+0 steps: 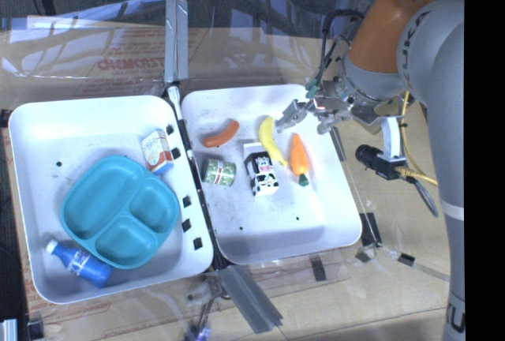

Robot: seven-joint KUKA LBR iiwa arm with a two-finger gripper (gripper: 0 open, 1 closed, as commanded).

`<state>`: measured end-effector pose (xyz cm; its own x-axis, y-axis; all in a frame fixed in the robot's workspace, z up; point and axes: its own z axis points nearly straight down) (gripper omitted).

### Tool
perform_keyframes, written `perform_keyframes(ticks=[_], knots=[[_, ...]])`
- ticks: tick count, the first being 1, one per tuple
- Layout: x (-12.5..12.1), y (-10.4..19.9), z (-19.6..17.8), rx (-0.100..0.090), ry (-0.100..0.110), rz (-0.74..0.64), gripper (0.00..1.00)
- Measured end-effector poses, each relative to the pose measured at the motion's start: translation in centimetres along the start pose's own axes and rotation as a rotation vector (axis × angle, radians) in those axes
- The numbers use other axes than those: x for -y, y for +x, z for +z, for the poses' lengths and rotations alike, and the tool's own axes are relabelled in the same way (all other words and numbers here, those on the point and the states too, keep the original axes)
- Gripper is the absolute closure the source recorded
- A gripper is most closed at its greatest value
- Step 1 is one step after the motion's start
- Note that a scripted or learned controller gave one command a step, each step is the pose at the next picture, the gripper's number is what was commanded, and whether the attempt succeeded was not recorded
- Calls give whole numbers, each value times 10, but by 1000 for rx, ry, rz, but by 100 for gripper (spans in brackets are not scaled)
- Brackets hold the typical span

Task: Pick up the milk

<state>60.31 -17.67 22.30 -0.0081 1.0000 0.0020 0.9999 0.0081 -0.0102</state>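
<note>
- The milk (263, 174) is a small boxy carton, white with black cow patches, lying near the middle of the right bin (335, 233), apart from the end effector.
- Just left of it lies a short green can (219, 172) on its side, with a patterned label.
- Just above and right of the milk, a curved yellow banana (270, 140) lies with its lower end near the carton's top edge.
- Beside the banana, to the right, an orange carrot (298, 156) with a green tip at its lower end lies lengthwise.
- A smooth reddish sausage (221, 133) lies aslant at the upper left of that bin.
- The end effector (309, 115) hangs over the bin's upper right rim, above the banana's top; its fingers look spread apart with nothing between them.
- The left bin (47, 122) holds a teal plastic plate (120, 210) with three compartments, a small white-and-red carton (156, 148) at its upper right, and a blue bottle (79, 262) lying at the lower left.
- Both bins are shallow, glossy white, with rounded corners, on a wood-toned worktop (379, 300).
</note>
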Motion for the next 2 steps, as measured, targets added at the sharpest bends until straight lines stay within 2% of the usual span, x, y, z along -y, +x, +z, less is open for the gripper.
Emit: perform_keyframes(ticks=[1,2], knots=[[-5,21,120,0,0,-130,0],[39,50,130,15,-17,141,0]])
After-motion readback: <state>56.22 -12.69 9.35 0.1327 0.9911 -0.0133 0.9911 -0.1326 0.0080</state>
